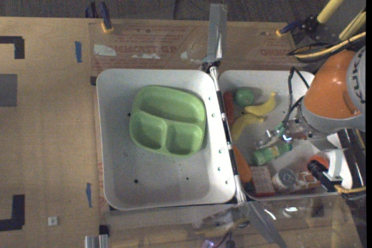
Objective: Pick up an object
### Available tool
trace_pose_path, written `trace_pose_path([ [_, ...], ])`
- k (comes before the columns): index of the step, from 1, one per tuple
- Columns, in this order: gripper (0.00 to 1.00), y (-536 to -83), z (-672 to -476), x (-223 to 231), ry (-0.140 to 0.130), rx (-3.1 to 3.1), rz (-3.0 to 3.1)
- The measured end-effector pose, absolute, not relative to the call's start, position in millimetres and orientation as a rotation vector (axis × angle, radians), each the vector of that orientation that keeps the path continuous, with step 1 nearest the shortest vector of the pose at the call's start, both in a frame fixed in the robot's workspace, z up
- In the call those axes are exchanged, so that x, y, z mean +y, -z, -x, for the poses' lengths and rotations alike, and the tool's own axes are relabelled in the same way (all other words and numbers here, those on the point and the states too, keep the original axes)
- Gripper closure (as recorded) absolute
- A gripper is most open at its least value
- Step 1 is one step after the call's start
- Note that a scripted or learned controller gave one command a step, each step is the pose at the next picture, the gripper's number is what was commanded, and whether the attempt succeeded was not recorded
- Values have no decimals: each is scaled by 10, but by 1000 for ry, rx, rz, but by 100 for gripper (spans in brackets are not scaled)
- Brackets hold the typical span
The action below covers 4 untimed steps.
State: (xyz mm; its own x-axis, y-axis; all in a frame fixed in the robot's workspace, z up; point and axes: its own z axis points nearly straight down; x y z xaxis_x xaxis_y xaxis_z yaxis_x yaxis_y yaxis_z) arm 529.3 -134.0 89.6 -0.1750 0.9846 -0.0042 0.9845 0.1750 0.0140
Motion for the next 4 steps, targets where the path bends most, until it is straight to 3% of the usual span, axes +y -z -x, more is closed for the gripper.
trace_pose_path([
  [1,100,-1005,-5303,-1367,-11,2390,-2009],
  [2,0,-1004,-5302,-1369,-11,2390,-2009],
  [3,0,-1363,-4793,-1849,1,2334,-2102],
  [4,0,-2424,-4804,-1479,-1,2381,-2047],
])
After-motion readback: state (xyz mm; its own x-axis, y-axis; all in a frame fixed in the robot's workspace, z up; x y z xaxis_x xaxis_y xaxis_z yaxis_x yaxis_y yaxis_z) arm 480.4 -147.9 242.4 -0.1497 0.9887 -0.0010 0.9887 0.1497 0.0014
